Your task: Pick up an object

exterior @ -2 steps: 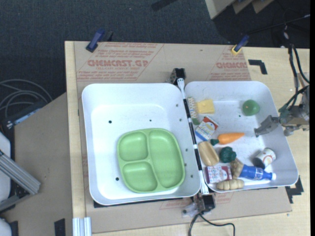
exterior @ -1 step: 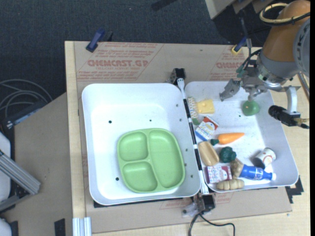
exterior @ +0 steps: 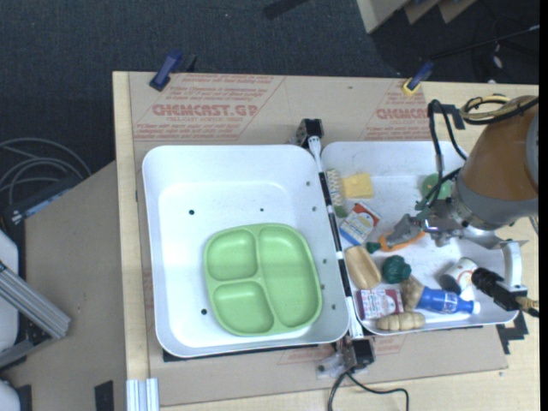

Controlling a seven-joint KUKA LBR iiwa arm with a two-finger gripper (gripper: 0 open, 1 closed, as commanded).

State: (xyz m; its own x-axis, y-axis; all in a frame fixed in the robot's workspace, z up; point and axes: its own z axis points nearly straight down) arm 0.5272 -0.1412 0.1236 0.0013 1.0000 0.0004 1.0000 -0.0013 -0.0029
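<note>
The right bin (exterior: 377, 149) holds several small items. My gripper (exterior: 417, 228) hangs low over its middle, reaching in from the right. Just below and left of it lies an orange carrot-like piece (exterior: 396, 244), very close to the gripper; whether they touch is unclear. A dark green round thing (exterior: 396, 269) and a tan bun (exterior: 363, 268) lie nearer the front. A blue tube (exterior: 441, 300), a maroon box (exterior: 379, 300) and a pale peanut-shaped piece (exterior: 401, 321) sit along the front wall. A yellow block (exterior: 358, 185) is at the back.
The left bin (exterior: 171, 195) holds a green divided plate (exterior: 261, 278). A white and blue packet (exterior: 358, 223) lies by the wall between the bins. A small white and red item (exterior: 462, 272) sits under the wrist. A green piece (exterior: 428, 182) lies behind the gripper.
</note>
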